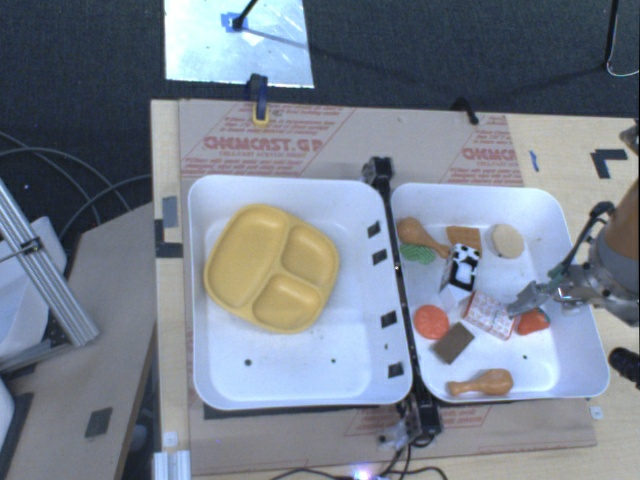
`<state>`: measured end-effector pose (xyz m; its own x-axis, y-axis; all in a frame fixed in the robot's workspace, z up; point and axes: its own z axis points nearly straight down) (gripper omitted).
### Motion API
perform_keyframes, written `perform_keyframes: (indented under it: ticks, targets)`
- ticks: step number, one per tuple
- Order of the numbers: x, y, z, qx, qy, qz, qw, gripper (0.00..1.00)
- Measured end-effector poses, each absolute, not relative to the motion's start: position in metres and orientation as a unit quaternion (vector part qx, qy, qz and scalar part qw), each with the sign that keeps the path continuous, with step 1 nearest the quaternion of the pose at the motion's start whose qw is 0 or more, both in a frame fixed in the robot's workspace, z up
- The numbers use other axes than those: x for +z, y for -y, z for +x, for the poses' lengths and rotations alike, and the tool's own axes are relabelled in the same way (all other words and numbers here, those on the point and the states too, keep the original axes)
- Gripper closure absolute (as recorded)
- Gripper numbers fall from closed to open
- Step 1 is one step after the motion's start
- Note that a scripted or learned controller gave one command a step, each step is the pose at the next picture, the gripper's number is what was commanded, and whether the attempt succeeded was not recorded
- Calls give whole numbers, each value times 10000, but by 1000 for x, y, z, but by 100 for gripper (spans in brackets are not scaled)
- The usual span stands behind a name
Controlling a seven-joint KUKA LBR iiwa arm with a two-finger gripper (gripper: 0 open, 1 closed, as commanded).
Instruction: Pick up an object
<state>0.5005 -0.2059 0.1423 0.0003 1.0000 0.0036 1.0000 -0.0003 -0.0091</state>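
Observation:
My gripper (527, 298) reaches into the right bin (575, 368) from the right and hangs low just above a small red piece (534, 321). Beside it to the left lies a red-and-white patterned packet (488, 315). Other objects in this bin are a black-and-white item (462, 265), an orange disc (431, 321), a brown square (454, 342), a drumstick (480, 382) near the front, a second drumstick (420, 236) over a green piece (418, 254), an orange cracker (463, 236) and a round beige cookie (507, 240). I see nothing lifted off the bin floor.
The left bin (300, 368) holds a yellow divided plate (270, 268). A black divider with clips (392, 268) runs between the bins. The arm's grey body (615, 278) overhangs the right bin's right wall. Cables lie off the bench to the left.

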Motion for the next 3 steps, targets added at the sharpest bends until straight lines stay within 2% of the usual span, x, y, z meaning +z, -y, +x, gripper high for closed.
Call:
perform_keyframes:
  ticks: [1, 2, 3]
  targets:
    - [104, 180, 502, -18, 7074, -7068, -49, 0]
    - [120, 156, 547, -21, 7101, -7041, -26, 0]
    - [107, 101, 484, 4, 7092, -7050, 36, 0]
